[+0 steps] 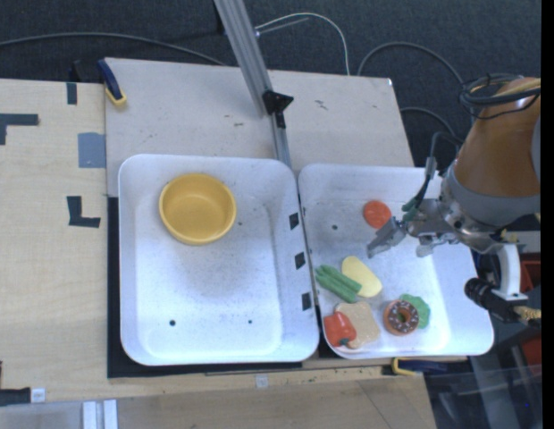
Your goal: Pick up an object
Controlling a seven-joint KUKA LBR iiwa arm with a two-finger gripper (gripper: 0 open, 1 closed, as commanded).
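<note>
While the gripper [384,239] is hanging over the middle of the right bin [456,324], I am reading its jaws as apart and clamped on nothing. I am eyeing the small orange-red piece [377,212] lying just beside the fingertips, toward the bin's far edge, apart from the cluster near the front edge: yellow piece [361,275], green piece [337,283], doughnut [402,316]. I am judging it to be light, hard, slick plastic toy food, likely to skid, so I am planning to pinch across its widest part. The yellow bowl [197,207] is sitting in the left bin [205,329].
</note>
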